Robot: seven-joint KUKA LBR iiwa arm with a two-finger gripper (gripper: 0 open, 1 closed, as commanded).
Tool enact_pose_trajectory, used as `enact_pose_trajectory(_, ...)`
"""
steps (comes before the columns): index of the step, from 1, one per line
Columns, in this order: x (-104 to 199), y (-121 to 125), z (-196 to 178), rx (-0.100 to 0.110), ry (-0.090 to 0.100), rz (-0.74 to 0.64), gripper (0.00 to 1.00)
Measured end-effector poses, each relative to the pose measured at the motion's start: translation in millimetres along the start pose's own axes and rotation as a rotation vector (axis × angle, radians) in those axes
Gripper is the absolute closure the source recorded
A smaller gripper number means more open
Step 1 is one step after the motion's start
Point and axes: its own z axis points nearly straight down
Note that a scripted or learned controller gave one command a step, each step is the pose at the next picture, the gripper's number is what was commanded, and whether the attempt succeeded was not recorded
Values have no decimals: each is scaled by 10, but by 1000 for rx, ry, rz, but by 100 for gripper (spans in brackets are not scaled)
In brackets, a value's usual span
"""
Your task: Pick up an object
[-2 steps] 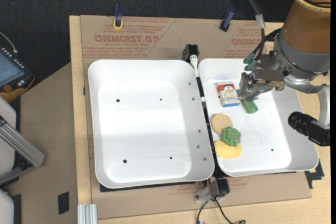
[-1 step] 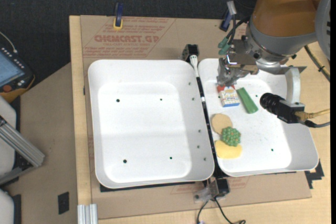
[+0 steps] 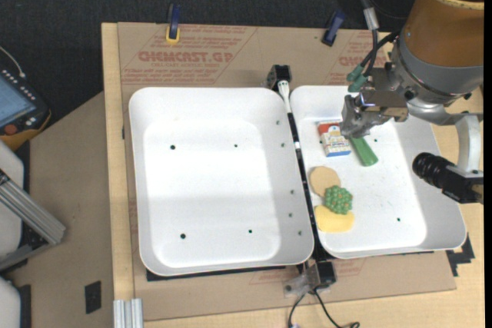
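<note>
You see the gripper (image 3: 360, 127) low over the right bin (image 3: 407, 234), in that bin's upper half, with the arm (image 3: 446, 19) entering from the right. Its fingers stand directly over the upper end of a green stick-shaped object (image 3: 367, 151), which slants down and to the right from under them. Whether the fingers are spread or closed on that object cannot be told (the gripper body covers the contact area).

Just to the left of the gripper, almost touching it, lies a small red-and-white box (image 3: 334, 140). Below the gripper, well apart from it, a tan round piece (image 3: 324, 179), a green knobbly ball (image 3: 337, 199) and a yellow flat piece (image 3: 334, 221) sit in a close cluster; the ball rests on top of the other two.

Note the edges. The divider between the bins, with a black strip (image 3: 293, 136) along it, runs just left of the box, so room on that side is tight. To the right of the gripper and below it on that side, the right bin's floor is bare up to its rim. The left bin (image 3: 146, 188) lies far to the gripper's left, across the divider.
</note>
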Motion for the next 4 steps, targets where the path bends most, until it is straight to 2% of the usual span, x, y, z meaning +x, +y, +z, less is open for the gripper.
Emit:
enact_pose_trajectory(1, 350, 469, -263, -4, 0, -1, 100)
enact_pose_trajectory(2, -316, 68, 303, 9, 0, 7, 100)
enact_pose_trajectory(3, -18, 583, 442, -3, 0, -1, 100)
enact_pose_trajectory(4, 565, 134, 217, 4, 1, -1, 100)
